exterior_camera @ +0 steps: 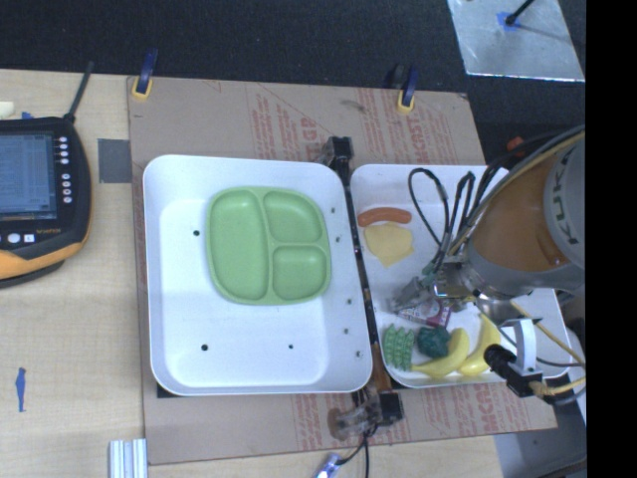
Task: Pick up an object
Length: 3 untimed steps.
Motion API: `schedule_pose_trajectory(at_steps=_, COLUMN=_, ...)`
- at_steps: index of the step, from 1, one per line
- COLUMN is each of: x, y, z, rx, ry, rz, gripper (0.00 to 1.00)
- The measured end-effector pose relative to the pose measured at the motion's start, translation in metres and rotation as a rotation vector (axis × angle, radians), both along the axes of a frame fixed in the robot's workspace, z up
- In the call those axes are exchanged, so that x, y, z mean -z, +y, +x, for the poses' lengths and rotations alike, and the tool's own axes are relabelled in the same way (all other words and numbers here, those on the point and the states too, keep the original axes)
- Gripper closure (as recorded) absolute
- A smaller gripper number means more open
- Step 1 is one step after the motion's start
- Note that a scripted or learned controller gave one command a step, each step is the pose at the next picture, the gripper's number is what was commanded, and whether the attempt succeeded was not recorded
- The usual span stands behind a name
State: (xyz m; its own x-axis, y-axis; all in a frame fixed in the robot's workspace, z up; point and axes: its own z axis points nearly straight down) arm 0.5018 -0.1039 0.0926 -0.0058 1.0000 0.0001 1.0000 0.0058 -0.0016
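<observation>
The cardboard sheet covers the bench and two clamps hold its far edge, probably so that it does not slide when the arm works. On it two white bins lie side by side, touching along their inner edges. The left bin carries a green divided plate near its middle and nothing else; I judge that it serves as the place where picked things are put down.

The arm reaches in from the right and hangs over the right bin, because all the small things are there. Black cables run along its wrist. The gripper points down and to the left, low over the middle of this bin. Its metal parts blur together with something pinkish under them, so I cannot tell how the jaws stand, and I see nothing clearly between them.

The things to pick are crowded in the right bin. At the near edge lies a yellow banana, touching a dark green piece, and just beside it a green studded toy. At the far side are a yellow wedge like cheese and a sausage, well apart from the gripper. I judge the pick is not yet done.

A teach pendant rests at the left, outside the working area.
</observation>
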Motion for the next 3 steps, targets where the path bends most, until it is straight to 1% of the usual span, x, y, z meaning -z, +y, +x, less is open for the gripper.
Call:
schedule_pose_trajectory(at_steps=1, x=0.001, y=-0.033, z=-0.026, rx=0.003, ry=0.001, rz=0.0, gripper=0.0)
schedule_pose_trajectory(at_steps=2, x=0.001, y=-0.002, z=-0.022, rx=-0.001, ry=0.002, rz=0.002, gripper=0.0)
schedule_pose_trajectory(at_steps=3, x=0.0, y=-0.005, z=0.046, rx=0.003, ry=-0.001, rz=0.001, gripper=0.0)
